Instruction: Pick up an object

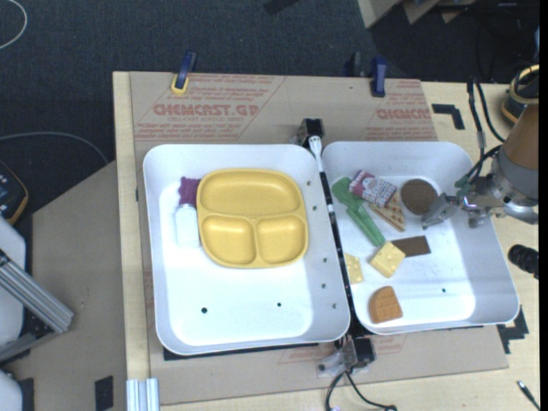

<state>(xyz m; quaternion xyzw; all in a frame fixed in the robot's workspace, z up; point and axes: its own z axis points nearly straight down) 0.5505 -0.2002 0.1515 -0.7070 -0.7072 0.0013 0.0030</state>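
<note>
Bench with two shallow white bins side by side. Right bin (492,268), near edge first: an orange-brown toy bread slice (385,304) at about 6 o'clock of the bin; past it a pale yellow cheese wedge (386,259) and, at the bin's 9 o'clock wall, a smaller yellow piece (353,269); a dark brown flat bar (412,247) touches the wedge on its 2 o'clock side. Farther back, a long green item (360,212) lies on a slant, with a waffle-patterned cracker (391,217) and a pink-and-white printed packet (372,187) beside it. The brown round disc (418,196) sits at the far middle. Gripper (438,209) enters from 3 o'clock; its fingers look parted, nothing between them, and the tips lie just beside the disc at its 4 o'clock. Left bin (163,229): a yellow three-compartment plate (253,217) fills the middle; at its 9 o'clock, a white bottle with purple cap (187,211), touching the plate.
</note>
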